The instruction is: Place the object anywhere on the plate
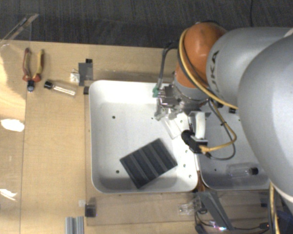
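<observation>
A dark ribbed rectangular plate [147,163] lies tilted in the lower middle of the left white bin [107,130]. My gripper [165,110] hangs over the upper right part of that bin, above and slightly right of the plate and apart from it. A small pale piece [173,127] shows just below the gripper; I cannot make out what it is. A clear tube-like object with a dark end [241,170] lies in the right bin [229,182], mostly hidden by my arm.
The grey arm with its orange band [200,48] covers most of the right bin. Red-handled pliers [32,66] and a small vial [62,87] lie on the wooden bench at the left. Black brackets [87,71] stand at the left bin's corners.
</observation>
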`<state>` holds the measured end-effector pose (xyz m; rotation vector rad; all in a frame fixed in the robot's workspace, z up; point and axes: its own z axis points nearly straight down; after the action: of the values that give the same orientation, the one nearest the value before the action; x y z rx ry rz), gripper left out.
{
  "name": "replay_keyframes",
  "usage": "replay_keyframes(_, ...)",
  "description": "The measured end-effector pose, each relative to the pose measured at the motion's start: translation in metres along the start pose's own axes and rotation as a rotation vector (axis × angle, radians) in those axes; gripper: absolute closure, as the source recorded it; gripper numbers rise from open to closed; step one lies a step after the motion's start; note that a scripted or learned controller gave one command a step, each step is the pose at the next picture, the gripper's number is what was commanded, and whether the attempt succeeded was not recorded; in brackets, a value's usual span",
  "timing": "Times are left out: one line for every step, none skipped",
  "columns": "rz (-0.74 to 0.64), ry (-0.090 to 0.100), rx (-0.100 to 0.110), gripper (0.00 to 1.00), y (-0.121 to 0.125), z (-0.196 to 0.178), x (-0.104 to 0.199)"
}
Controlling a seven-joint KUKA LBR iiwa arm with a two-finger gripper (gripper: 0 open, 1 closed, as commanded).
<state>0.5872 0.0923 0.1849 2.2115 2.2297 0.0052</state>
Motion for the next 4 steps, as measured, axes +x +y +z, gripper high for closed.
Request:
replay_keyframes(-0.018, 0.000, -0.001, 1.00, 0.008, -0.055, 0.094)
replay_keyframes(-0.037, -0.002, 0.005, 1.00, 0.071, 0.068, 0.130)
replay_keyframes(-0.264, -0.001, -0.001, 1.00, 0.081, 0.038, 0.141)
replay_keyframes(-0.654, 0.001, -0.001, 1.00, 0.032, 0.081, 0.130)
